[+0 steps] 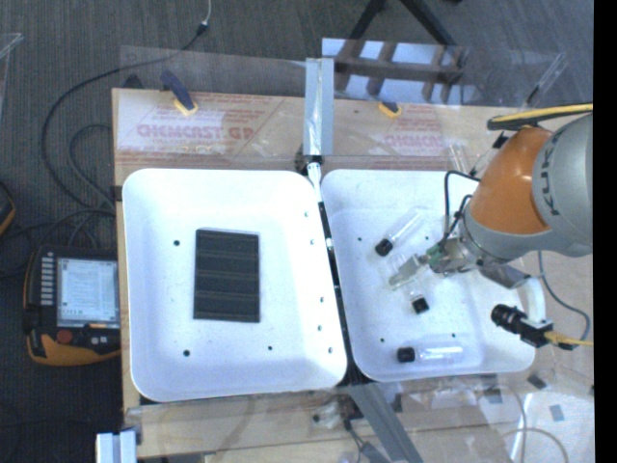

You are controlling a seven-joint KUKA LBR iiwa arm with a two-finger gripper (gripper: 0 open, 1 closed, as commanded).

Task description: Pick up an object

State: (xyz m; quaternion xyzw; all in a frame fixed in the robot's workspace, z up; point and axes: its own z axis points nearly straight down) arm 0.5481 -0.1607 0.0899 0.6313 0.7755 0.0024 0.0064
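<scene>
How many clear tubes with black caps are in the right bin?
3: one tube upper middle, one tube at the pincer, one tube by the near wall. The arm may hide more.

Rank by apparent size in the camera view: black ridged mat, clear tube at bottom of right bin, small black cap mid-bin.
1. black ridged mat, left bin
2. clear tube, black-capped
3. small black cap, clearly smallest
</scene>
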